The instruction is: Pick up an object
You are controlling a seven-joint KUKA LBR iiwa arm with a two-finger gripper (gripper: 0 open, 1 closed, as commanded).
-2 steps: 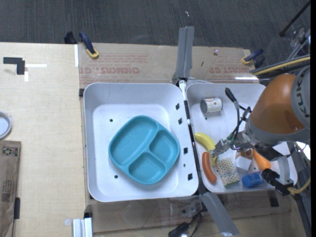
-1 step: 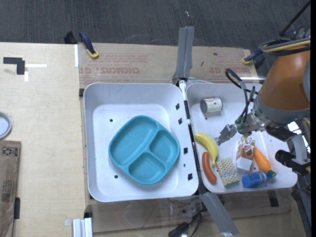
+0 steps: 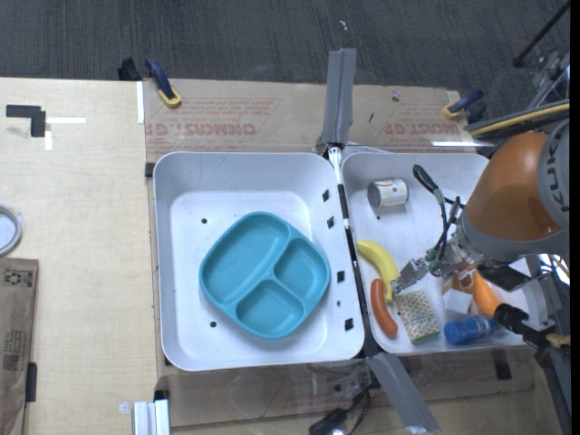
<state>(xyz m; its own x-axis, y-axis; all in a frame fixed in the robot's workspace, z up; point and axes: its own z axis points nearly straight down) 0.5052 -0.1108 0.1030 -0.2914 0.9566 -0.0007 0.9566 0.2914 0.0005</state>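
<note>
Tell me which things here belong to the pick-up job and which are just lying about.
In play, right bin beside the hand: banana, sausage, sponge, blue bottle, carrot, metal can.

Lying about: blue divided plate in the left bin, clamps, tape roll.

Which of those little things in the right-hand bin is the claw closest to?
The speckled sponge, right below the claw. The banana and red sausage lie to its left; the tin can sits far up the bin.
</note>
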